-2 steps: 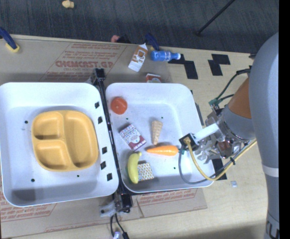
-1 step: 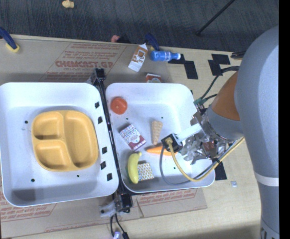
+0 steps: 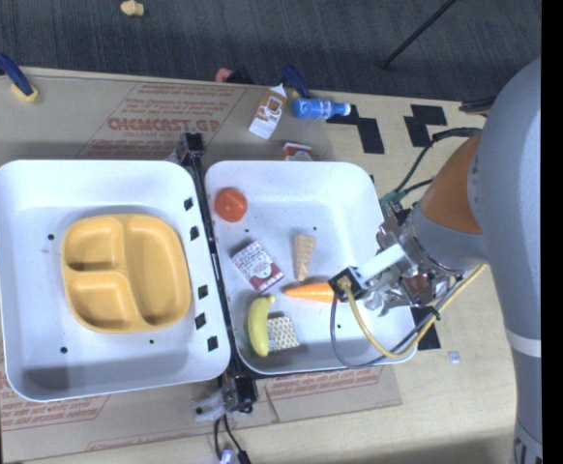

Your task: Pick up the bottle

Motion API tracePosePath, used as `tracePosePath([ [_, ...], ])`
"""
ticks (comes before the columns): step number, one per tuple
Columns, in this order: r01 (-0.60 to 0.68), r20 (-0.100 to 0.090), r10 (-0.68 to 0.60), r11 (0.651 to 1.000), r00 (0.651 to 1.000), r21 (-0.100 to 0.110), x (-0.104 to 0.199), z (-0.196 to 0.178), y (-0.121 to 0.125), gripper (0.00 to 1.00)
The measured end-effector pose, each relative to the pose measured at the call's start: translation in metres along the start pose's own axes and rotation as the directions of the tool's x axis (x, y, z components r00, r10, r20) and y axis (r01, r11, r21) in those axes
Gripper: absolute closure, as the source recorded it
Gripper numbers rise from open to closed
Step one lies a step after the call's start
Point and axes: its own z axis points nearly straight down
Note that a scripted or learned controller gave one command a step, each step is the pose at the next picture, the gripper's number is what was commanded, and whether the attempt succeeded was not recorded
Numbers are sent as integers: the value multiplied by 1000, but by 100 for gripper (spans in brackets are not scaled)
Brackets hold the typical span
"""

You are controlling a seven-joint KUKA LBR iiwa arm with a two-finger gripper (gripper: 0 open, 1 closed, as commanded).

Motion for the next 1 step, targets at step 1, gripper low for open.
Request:
tracePosePath([
  [1, 106, 1, -107, 994, 994, 4, 2, 4, -5, 100],
])
